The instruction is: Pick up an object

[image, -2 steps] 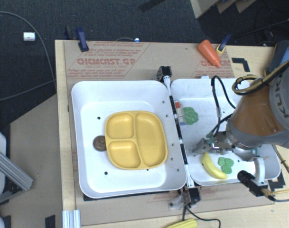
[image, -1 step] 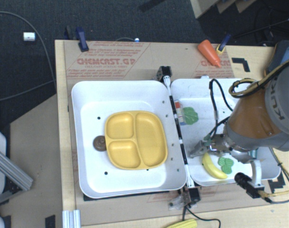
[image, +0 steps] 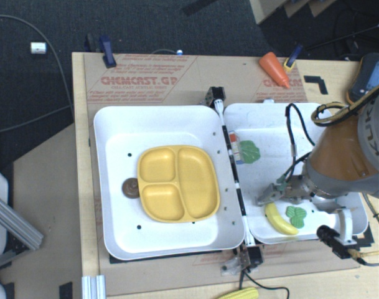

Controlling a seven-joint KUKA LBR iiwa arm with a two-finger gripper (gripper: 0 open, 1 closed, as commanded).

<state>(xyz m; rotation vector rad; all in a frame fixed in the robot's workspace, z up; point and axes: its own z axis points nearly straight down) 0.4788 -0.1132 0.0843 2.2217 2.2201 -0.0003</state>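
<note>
gripper [image: 277, 192] hovers low over the banana [image: 280, 220] in the right bin [image: 264, 120], its grip impossible to judge, so a descent onto the fruit comes next.

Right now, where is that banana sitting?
The banana lies in the right bin, near its front edge, just left of a small green item and below the arm's wrist.
</note>
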